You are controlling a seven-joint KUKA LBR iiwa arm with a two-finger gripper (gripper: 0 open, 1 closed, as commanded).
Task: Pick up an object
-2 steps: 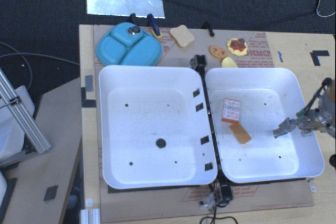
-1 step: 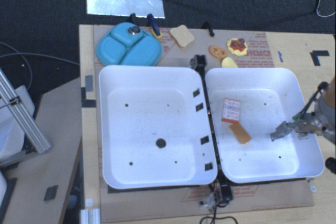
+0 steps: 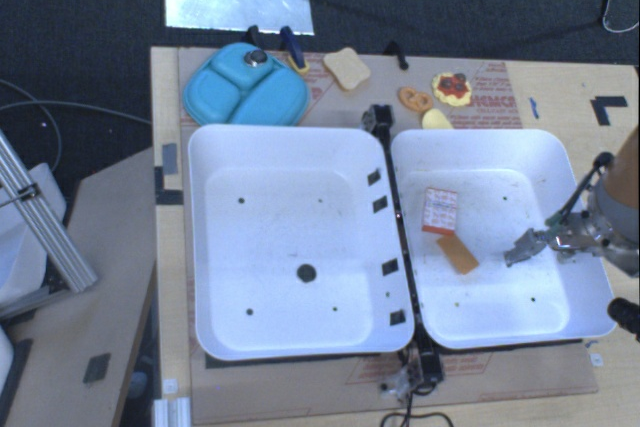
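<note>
In the right bin [image 3: 560,150] two small things lie close together, left of its middle and near the divider between the bins. One is a little red-and-white packet [image 3: 440,211], a flat rectangle whose long axis runs up and down the view, leaning just slightly off straight. Just below it and toward the right sits an orange block [image 3: 458,254], flat and oblong, its long axis slanting from upper left to lower right; the two look to be touching or very nearly so at the packet's lower edge. The gripper [image 3: 522,250] comes in from the right over the same bin, its tip pointing left toward the orange block but stopping apart from it, with bare white floor between them. Whether it is released or clenched I cannot tell from here; nothing is seen in its grasp. The left bin [image 3: 210,155] holds a small dark round spot [image 3: 306,273] on its floor. Behind the bins, on the bench, there is a blue divided plate [image 3: 246,85], a toy slice of bread [image 3: 347,68], a pretzel-like piece [image 3: 414,99], a small round pizza-like toy [image 3: 452,88] and a pale yellow piece [image 3: 436,120] right at the right bin's rear rim.
</note>
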